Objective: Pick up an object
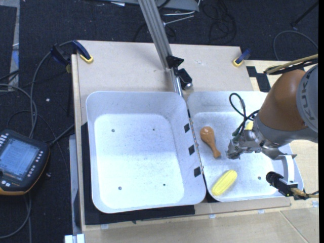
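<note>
In the right bin [223, 103] lie two objects. A brown wooden piece [210, 141] with a round head and a short handle rests near the bin's left wall. A yellow corn cob [224, 182] lies at the front of the same bin. My gripper [234, 152] hangs low over the bin floor, just right of the wooden piece's handle end and above the corn. Nothing shows between its tips.
The left bin [139, 153] sits beside the right one, sharing a raised middle wall with black clips [191, 150]. A metal mast [158, 32] rises behind the bins. The arm's orange band [288, 97] overhangs the right bin's far side.
</note>
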Available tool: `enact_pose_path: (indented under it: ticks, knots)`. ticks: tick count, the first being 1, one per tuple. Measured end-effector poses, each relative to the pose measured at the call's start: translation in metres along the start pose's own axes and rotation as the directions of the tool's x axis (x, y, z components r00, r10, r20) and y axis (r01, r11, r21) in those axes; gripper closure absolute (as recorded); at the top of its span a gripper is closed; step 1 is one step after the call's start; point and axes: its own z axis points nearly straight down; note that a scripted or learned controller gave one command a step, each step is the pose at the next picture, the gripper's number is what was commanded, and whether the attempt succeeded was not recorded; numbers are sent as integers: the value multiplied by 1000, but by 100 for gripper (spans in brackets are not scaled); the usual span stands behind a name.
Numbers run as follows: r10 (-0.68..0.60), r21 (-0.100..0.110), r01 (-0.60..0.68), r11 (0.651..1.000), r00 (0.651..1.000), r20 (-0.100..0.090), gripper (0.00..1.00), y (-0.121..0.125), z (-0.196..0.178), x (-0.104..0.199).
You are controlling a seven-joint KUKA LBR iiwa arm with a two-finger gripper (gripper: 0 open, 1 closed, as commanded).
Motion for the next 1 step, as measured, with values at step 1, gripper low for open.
enact_pose_path:
  ticks: [1]
  knots:
    - [-1, -3, 1, 1000, 1000, 1, 100, -5, -43, 1]
